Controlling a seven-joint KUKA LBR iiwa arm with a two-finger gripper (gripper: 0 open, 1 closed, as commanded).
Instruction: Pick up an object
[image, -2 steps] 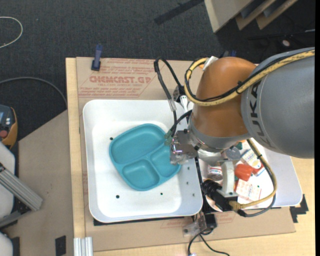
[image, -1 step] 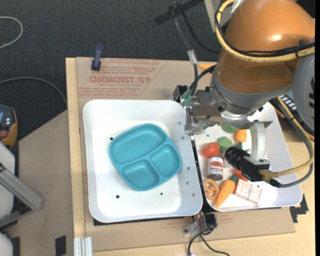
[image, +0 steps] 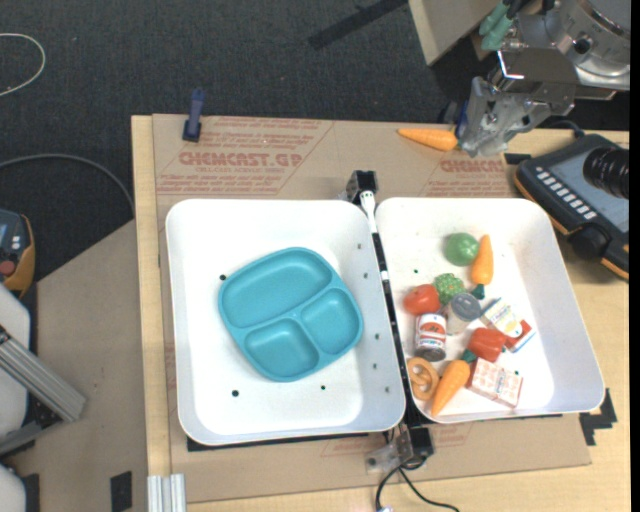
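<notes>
My gripper (image: 468, 140) hangs high over the bench, beyond the far rim of the right bin (image: 560, 250). An orange toy carrot (image: 428, 138) sticks out to the left from between its fingertips, with the fingers shut on its thick end. Inside the right bin lies a pile of toy food: a green ball (image: 461, 248), a small orange carrot (image: 483, 260), a red pepper (image: 422, 299), a small can (image: 431, 335), a pretzel (image: 422, 376), a larger carrot (image: 449, 387) and a pink carton (image: 496, 382).
The left bin (image: 190, 300) holds a blue three-part plate (image: 290, 312). A black pendant (image: 580, 190) lies on the bench to the right of the gripper. A blue clip (image: 193, 115) sits at the cardboard's far left corner.
</notes>
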